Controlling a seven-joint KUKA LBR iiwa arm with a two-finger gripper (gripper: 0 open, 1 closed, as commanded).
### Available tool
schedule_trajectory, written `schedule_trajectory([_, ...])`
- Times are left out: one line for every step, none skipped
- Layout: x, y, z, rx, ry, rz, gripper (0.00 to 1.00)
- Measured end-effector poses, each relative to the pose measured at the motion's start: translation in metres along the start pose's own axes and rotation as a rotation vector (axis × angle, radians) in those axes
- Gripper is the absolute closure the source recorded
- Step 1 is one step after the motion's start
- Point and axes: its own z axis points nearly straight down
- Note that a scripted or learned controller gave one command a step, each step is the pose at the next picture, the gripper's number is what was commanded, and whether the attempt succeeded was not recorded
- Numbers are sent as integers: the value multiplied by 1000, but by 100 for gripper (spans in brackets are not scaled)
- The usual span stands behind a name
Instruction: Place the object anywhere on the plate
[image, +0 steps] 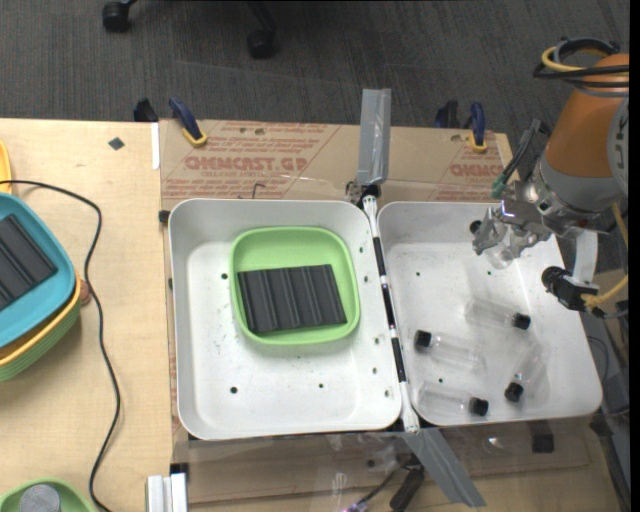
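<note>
On the table (80, 420), two white bins sit side by side: the left bin (200, 390) and the right bin (560, 390). Within the left bin rests a green plate (250, 255) bearing a dark ribbed block (292, 298) whose long axis runs left to right. Over the right bin's far corner hangs the arm (585, 130), its jaws (498, 238) near the bin floor; whether they are apart or together cannot be told. Across the right bin's near half lie several clear tubes with black caps (448, 350), pointing in differing directions, apart from the plate.
</note>
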Motion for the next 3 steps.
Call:
schedule_trajectory([0, 0, 0, 0, 0, 0, 0])
schedule_trajectory([-27, -11, -21, 0, 0, 212, 0])
schedule_trajectory([-60, -1, -52, 1, 0, 433, 0])
